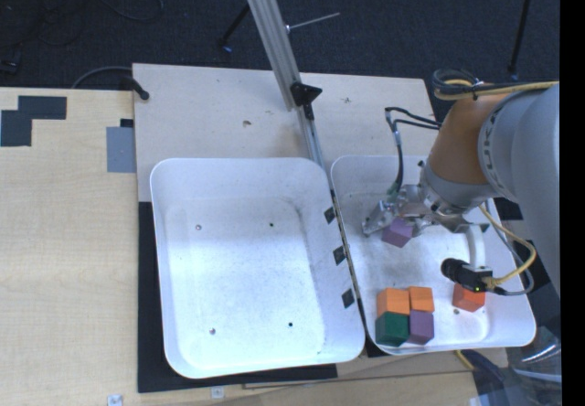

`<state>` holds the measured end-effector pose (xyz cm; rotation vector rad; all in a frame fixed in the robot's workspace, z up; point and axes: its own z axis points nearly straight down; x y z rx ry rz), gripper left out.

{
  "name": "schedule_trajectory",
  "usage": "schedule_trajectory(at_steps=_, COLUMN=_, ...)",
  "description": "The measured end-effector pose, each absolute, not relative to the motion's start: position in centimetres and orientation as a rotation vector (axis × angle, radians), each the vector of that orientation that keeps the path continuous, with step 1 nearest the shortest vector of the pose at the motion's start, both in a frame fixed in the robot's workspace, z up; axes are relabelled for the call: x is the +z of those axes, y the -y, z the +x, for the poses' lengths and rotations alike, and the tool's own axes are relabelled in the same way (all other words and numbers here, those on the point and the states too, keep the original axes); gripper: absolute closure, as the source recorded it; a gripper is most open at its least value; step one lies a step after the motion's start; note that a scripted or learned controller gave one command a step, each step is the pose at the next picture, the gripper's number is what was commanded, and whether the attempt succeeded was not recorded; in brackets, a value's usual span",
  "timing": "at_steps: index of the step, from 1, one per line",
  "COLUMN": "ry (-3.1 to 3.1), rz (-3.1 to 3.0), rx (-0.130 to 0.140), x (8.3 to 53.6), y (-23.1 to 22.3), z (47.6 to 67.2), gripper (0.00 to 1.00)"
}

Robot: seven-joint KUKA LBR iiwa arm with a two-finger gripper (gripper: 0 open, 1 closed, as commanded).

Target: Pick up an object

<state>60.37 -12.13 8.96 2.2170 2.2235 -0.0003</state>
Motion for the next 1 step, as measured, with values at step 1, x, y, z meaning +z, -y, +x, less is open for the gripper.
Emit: schedule_trajectory(at_steps=1, ry=-2.233, rz=2.213, rx=-0.005, x=10.06, y=12.14, z=60.26, gripper=1.00)
